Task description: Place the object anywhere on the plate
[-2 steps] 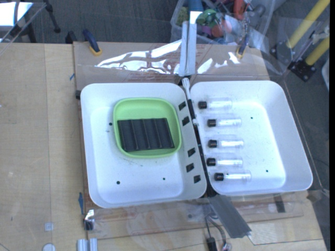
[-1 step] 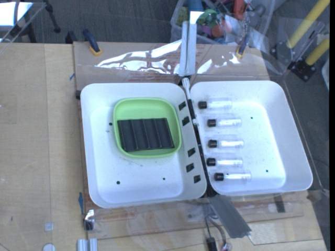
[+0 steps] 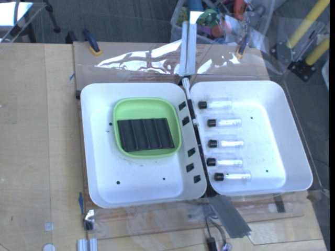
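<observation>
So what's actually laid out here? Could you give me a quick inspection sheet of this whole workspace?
Surface: wooden bench bearing two shallow white bins, left bin and right bin, side by side.
Job's things: green plate in the left bin, a dark ridged rack lying on it; five clear black-capped tubes in a column in the right bin.
Clutter: crumpled clear plastic sheet behind the bins; grey tape at the front edge.
Grippers: nothing seen.
Cables: thin wires near the front edge.
Surroundings: clear box of colourful items; yellow bars.
</observation>
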You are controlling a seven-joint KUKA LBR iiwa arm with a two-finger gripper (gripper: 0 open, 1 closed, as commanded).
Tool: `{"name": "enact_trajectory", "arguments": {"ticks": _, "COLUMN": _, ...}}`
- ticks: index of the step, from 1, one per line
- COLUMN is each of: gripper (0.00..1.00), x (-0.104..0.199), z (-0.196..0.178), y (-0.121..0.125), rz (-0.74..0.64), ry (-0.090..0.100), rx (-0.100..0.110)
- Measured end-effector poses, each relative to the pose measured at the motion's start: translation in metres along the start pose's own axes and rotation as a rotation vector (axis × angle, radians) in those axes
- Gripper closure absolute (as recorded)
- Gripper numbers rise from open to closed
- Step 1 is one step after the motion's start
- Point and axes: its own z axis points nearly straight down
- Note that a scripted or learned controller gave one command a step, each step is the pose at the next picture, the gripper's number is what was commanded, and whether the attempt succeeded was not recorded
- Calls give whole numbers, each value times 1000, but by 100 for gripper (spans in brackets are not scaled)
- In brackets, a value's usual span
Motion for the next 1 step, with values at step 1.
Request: {"name": "enact_trajectory", "arguments": {"ticks": 1, "gripper": 0, "x": -4, "z": 0, "y": 3, "rz": 169, "ry": 1, "rx": 0}}
